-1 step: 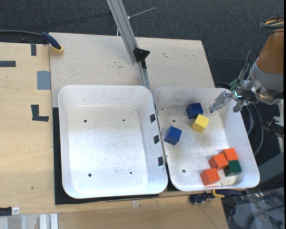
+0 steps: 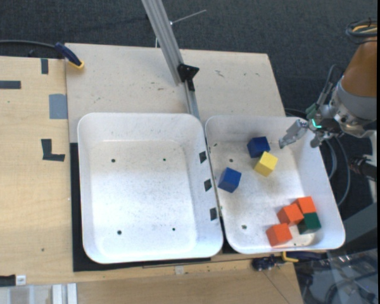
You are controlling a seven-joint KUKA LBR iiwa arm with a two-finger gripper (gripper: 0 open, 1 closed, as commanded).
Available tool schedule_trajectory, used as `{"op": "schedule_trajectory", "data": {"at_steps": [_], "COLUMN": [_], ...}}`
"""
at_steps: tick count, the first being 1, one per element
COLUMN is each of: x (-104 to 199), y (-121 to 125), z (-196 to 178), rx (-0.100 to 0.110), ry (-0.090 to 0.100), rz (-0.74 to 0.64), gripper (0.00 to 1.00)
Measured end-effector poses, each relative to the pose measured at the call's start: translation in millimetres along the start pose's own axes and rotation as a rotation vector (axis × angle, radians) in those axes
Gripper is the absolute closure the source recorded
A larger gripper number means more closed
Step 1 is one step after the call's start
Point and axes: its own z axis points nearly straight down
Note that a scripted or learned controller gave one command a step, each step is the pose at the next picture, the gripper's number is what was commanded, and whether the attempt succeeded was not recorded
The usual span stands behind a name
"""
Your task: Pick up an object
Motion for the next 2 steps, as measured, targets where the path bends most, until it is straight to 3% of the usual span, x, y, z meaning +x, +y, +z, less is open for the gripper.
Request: {"op": "schedule_trajectory", "data": {"at_steps": [2], "x": [-1.3], "y": [4.7], "z": [99.1], "rx": [-0.001], "ry": [0.001], "rz": [0.001], "gripper": [0.0]}}
